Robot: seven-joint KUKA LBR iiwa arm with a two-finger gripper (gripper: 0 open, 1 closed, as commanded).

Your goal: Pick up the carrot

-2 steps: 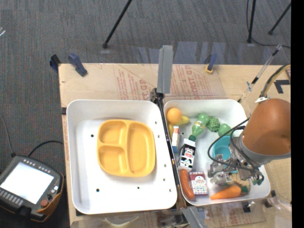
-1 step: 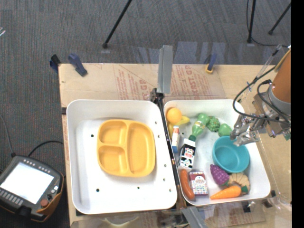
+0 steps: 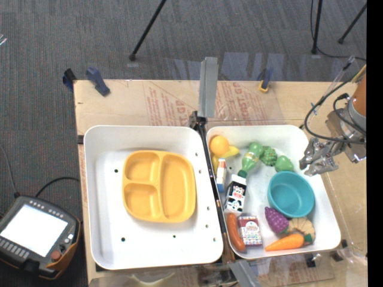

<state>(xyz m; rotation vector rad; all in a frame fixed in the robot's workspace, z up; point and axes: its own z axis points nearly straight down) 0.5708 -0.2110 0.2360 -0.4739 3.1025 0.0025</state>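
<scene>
The arm point(image 3: 359, 109) is cut off by the right side of the view, so little more than its wrist, some looped black cables and the gripper point(image 3: 315, 160) can be seen; the gripper hangs over the right rim of the right bin point(image 3: 263, 131), beside the teal bowl point(image 3: 291, 194), and its metal parts blur together so that I cannot tell whether it is apart or together, and nothing can be seen held in it. The carrot point(image 3: 286, 242) lies in the right bin's near right corner, its thick end partly tucked under a pale lumpy toy point(image 3: 301, 225) and a bit of green that is hard to name. Just beside it toward the left sit a purple bunch of grapes point(image 3: 276, 219) and a small red-and-white carton point(image 3: 250, 230), and a red-orange sausage-like piece point(image 3: 235, 232) lies along the bin's left wall, partly hidden by the rim. Farther back are a black-and-white milk carton point(image 3: 236, 197), a small bottle point(image 3: 221, 173), an orange point(image 3: 219, 144) with something yellow behind it, and several green vegetables point(image 3: 267, 156) too crowded to tell apart. The left bin point(image 3: 105, 232) holds a yellow divided plate point(image 3: 159, 185) near its middle. At the bench's near left corner, off the bench, a tablet-like pendant point(image 3: 36, 235) is cut off by the left side of the view.
</scene>
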